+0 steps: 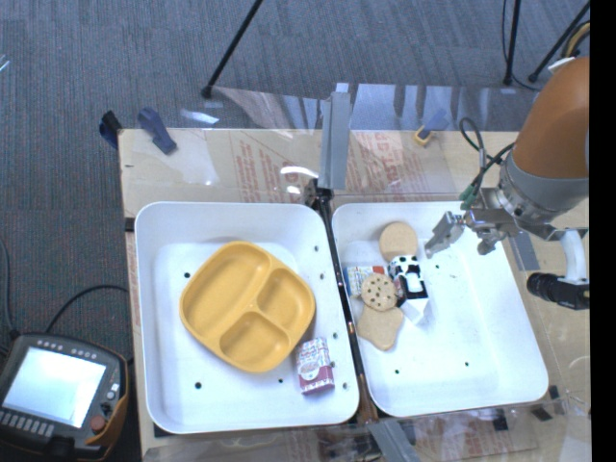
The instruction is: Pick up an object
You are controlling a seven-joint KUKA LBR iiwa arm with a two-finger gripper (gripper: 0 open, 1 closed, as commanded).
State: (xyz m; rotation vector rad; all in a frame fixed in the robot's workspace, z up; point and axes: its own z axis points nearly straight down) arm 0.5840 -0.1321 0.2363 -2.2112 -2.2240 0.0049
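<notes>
Metal pincer (464, 233) fingers apart above right bin (500, 354), round speckled cookie (378, 293), glossy yellow divided plate (247, 305)

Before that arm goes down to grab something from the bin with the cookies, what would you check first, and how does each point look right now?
1. Gripper is above the right white bin, not the left white bin: ok.
2. Nothing is between the fingers: ok.
3. Fingers are spread enough to take an object: cannot tell.
4. Targets lie within the bin: ok; the round tan cookie, the black-and-white toy and the brown chip cookie sit at its left side.
5. Objects are separate enough for a clean grab: not ok; they crowd and overlap near the wall.
6. Yellow divided plastic plate and small red carton stay out of the way: ok.
</notes>
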